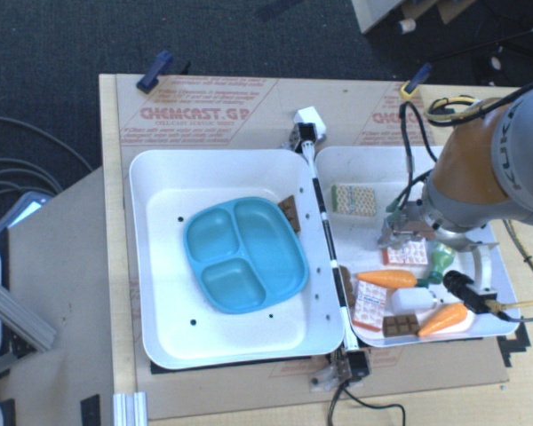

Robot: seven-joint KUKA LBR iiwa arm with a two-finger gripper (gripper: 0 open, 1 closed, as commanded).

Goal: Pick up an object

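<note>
Carrots point(386, 279), packets and other small toys lie in the right bin point(364, 161), and any one of them could be the thing to pick up. One carrot lies near the middle of that bin, and a second carrot point(442, 318) lies near the front edge, beside a brown block point(400, 326). A red and white packet point(406, 254) sits just behind the first carrot, and a pale packet point(354, 200) lies farther back. The left bin point(151, 264) holds a blue plate point(245, 254) with three parts. The arm point(480, 162) reaches in over the right bin, and the gripper point(401, 231) hangs low just above the red and white packet. The wrist hides most of it, so whether the jaws are spread or pressed together is not clear, and nothing can be seen between them. It looks like the pick is not done yet. All the toys seem to rest on the bin floor. What is left is to close on one thing and lift it up.
</note>
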